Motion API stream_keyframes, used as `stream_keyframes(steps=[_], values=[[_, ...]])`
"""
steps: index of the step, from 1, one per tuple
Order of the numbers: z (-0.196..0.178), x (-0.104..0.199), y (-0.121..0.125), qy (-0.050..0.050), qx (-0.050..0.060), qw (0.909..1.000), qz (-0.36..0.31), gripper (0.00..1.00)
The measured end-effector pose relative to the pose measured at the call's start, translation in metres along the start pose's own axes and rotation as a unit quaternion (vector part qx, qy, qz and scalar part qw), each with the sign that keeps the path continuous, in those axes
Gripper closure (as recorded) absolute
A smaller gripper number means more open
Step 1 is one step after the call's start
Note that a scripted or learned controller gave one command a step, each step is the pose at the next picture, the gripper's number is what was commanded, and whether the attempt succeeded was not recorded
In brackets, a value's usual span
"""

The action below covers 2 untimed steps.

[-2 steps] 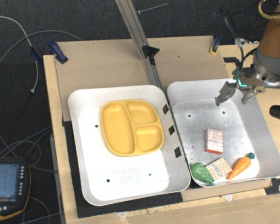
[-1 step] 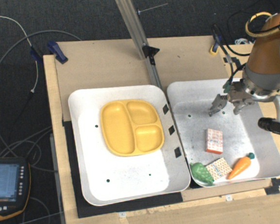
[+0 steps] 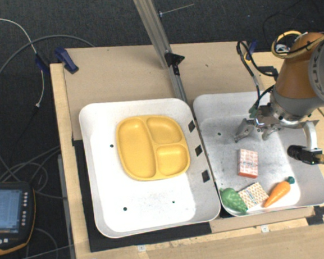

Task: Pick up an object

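Observation:
In the right bin (image 3: 222, 109) lie a small pink-and-white box (image 3: 248, 163), a green toy vegetable (image 3: 233, 200), a patterned cracker-like block (image 3: 253, 194) and an orange carrot (image 3: 278, 193). My gripper (image 3: 257, 129) hangs over the upper middle of that bin, its fingers spread open with nothing between them. It is above and slightly right of the pink box, apart from it. The grey arm with its orange band (image 3: 298, 80) comes in from the right.
The left bin (image 3: 97, 160) holds a yellow three-compartment tray (image 3: 152, 145). A metal pole (image 3: 156, 31) slants up from between the bins. Cables run at the bench's upper right and on the floor at left, beside a handheld screen (image 3: 9, 215).

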<state>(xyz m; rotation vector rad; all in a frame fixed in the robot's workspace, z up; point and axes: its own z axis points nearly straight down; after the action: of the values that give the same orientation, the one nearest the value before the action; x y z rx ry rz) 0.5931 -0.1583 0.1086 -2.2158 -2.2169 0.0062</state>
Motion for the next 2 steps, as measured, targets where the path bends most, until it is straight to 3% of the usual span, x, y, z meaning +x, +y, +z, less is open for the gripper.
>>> stream_keyframes(steps=[1, 2], values=[[0.017, 0.001, 0.000, 0.000, -0.002, 1.0000, 0.000, 0.00], [0.004, 0.001, 0.001, 0.000, -0.004, 1.0000, 0.000, 1.00]])
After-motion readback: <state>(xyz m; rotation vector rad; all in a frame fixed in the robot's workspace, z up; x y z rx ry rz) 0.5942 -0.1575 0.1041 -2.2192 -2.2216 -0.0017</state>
